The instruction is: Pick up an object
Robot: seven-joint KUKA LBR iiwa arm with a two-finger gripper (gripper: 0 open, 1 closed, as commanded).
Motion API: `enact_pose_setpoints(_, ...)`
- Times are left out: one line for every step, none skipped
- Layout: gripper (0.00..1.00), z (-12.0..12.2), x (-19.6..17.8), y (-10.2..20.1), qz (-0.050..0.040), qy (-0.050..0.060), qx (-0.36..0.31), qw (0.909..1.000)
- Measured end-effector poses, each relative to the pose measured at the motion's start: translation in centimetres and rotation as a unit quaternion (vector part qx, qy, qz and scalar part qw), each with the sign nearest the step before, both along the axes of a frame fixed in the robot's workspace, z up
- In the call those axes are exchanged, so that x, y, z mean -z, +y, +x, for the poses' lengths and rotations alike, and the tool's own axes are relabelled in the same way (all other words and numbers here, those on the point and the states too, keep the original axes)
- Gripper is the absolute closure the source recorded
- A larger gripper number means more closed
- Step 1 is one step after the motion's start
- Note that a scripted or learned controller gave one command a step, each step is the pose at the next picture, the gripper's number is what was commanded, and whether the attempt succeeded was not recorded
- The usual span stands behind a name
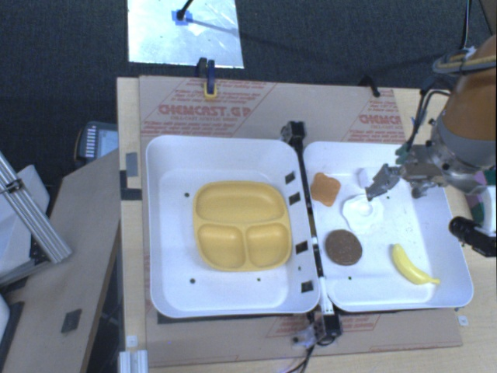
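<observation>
Bins sit side by side on the bench. In the left bin (167, 208) lies a yellow three-compartment tray (237, 224). The right bin (450, 286) holds an orange nugget-like piece (325, 189) at its far left, a brown round patty (342, 247) nearer, and a banana (411, 266) toward the near right. Above its far middle hangs the gripper (378, 189), by a white object (359, 207); whether its fingers are parted or grasping anything cannot be told.

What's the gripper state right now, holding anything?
Gripper: above the right bin, over the white object. Open or shut cannot be told from this view, and nothing can be seen held in it.
</observation>
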State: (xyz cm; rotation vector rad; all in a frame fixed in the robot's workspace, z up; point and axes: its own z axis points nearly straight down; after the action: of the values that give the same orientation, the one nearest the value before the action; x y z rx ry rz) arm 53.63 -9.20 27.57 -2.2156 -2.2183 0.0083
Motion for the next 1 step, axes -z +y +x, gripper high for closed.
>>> enact_pose_setpoints(0.00, 0.18, -0.48, 0.00, -0.0007, -0.005, -0.001, 1.0000)
